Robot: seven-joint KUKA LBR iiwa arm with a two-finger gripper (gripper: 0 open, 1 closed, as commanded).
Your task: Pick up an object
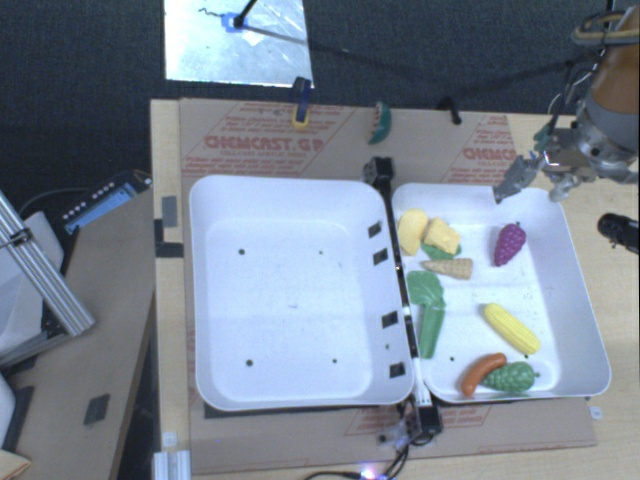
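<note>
The arm [612,88] is reaching in from the right, and the gripper [533,181] is hanging over the back edge of the right bin [580,298], just above the rim. Its two fingers are standing spread apart, with nothing between them. One fingertip [506,189] is pointing down toward the bin's back wall.

Down in that bin the toy food is lying scattered. The purple grapes [509,243] are sitting nearest the gripper, a little in front of it and apart from it. Over by the divider, a yellow lemon [412,231] is touching a yellow chunk [442,236], with a pale cone [448,266] just in front of them. A green vegetable [428,310] is stretching along the left wall. The corn [512,328] is lying tilted toward the front, and at the front edge an orange carrot [481,372] is resting against a green bumpy piece [512,377].

The left bin [290,288] is sitting beside it, their rims touching.
</note>
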